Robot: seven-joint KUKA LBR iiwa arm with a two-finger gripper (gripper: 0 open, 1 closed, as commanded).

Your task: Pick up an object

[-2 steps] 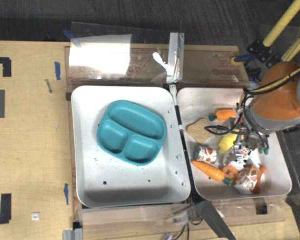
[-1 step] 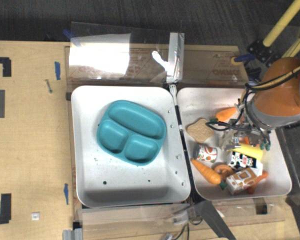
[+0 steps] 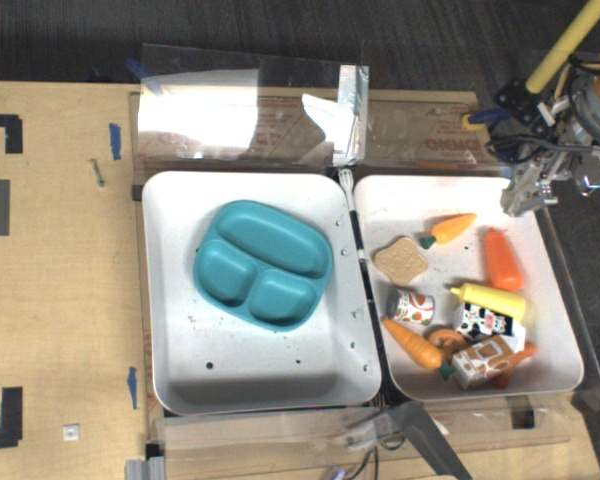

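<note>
Here, crowded into the right bin [image 3: 560, 298]: orange sausage [image 3: 502, 258], small carrot [image 3: 450, 228], cracker [image 3: 401, 260], yellow block [image 3: 490, 300], larger carrot [image 3: 412, 341], small cartons [image 3: 485, 358]. Nothing lifted yet. Above that bin's far right corner, the gripper [image 3: 525, 196], apart from every item, carrying nothing; finger spread impossible to tell. Likely trouble: touching neighbours nudged aside, or a round sausage slipping free. Beside it, left bin [image 3: 170, 348] with teal divided plate [image 3: 263, 262]. Beyond, cardboard bench [image 3: 50, 268], dark floor.
</note>
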